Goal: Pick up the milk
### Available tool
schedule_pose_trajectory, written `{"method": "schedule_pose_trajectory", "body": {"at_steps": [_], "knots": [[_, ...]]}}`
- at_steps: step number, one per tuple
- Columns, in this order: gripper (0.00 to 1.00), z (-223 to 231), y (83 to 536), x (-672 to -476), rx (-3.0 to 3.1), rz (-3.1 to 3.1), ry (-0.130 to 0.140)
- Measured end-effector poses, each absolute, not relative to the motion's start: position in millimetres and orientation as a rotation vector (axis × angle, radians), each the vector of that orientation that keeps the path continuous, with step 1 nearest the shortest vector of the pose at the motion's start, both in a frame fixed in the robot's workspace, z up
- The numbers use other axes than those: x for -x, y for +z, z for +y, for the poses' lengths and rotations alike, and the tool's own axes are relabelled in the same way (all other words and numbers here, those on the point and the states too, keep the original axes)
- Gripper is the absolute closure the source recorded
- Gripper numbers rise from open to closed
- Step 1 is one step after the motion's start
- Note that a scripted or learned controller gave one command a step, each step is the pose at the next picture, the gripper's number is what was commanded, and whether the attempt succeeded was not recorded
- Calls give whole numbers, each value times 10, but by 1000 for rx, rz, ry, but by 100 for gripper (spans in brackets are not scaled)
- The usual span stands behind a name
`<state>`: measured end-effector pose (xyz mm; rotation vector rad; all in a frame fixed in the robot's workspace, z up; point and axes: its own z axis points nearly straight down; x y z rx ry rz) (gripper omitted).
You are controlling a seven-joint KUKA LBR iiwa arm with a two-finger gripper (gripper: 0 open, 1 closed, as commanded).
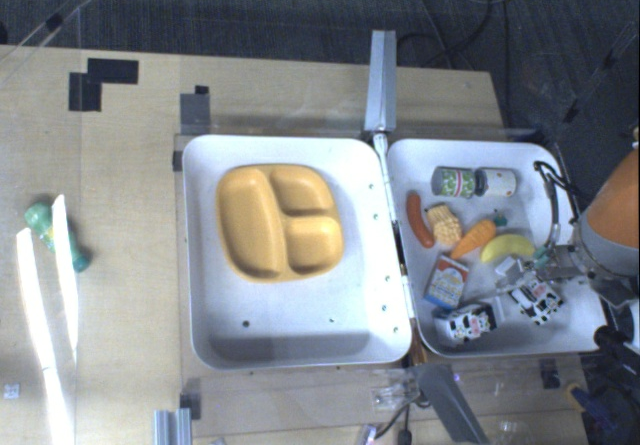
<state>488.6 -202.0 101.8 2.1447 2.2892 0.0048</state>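
Note:
The milk is a small black-and-white cow-patterned carton. It lies on its side near the front edge of the right bin. My gripper hangs low over the bin's front right part, to the right of the milk and a little behind it. A black-and-white patch sits right at the gripper's tip, and I cannot tell what it is. The grey arm with its orange band comes in from the right.
The right bin also holds a can, a hot dog, a waffle, a carrot, a banana and a small colourful carton. The left bin holds a yellow divided tray.

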Motion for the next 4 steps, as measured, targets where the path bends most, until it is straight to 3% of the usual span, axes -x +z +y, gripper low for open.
{"method": "schedule_pose_trajectory", "body": {"at_steps": [2,3,4], "knots": [[0,-2011,885,-4921,-2324,2107,17],[100,-2035,996,-4932,-2320,2102,17],[100,-1472,2138,-5471,-2321,2110,5]]}}
